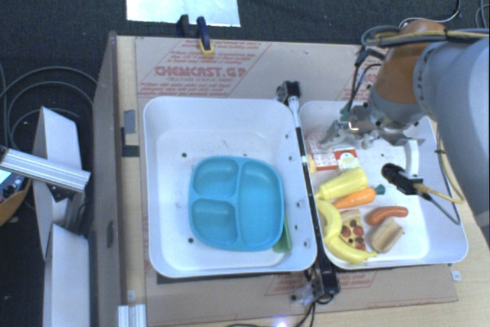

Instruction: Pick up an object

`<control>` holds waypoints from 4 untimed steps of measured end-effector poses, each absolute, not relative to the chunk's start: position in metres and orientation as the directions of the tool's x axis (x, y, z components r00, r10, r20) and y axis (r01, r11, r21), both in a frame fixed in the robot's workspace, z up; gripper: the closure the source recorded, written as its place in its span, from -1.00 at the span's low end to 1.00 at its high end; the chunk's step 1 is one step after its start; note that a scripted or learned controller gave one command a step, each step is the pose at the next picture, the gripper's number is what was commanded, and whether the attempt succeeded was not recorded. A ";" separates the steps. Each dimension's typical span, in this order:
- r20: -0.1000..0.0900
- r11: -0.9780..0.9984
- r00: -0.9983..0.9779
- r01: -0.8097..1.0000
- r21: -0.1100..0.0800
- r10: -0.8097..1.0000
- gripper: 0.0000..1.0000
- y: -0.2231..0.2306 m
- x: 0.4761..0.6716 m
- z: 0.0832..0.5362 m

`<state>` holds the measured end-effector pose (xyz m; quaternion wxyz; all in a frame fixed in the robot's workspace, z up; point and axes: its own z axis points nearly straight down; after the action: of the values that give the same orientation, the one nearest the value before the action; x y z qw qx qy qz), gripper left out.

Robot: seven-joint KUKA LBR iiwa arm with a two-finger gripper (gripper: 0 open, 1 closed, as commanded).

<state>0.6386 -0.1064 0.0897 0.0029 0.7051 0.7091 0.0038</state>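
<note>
Grey arm's two-finger gripper hovered over right shallow white bin; grip state could not be told.
Toy food in that bin: yellow banana, orange carrot, red sausage.

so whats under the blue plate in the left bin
A green thing pokes out from beneath the blue plate at its lower right edge. The plate covers the rest of it, so its identity stays unclear.
</note>
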 end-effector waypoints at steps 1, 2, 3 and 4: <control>-0.001 -0.003 0.003 1.000 0.018 1.000 -1.00 -0.146 0.584 0.091; -0.006 -0.001 0.002 1.000 0.020 1.000 -1.00 -0.119 0.551 0.090; -0.002 0.007 -0.007 1.000 0.011 1.000 -1.00 -0.111 0.620 0.090; -0.001 0.006 -0.006 1.000 0.008 1.000 -1.00 -0.118 0.658 0.089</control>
<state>0.6578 -0.1185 0.0892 0.0033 0.7048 0.7094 0.0024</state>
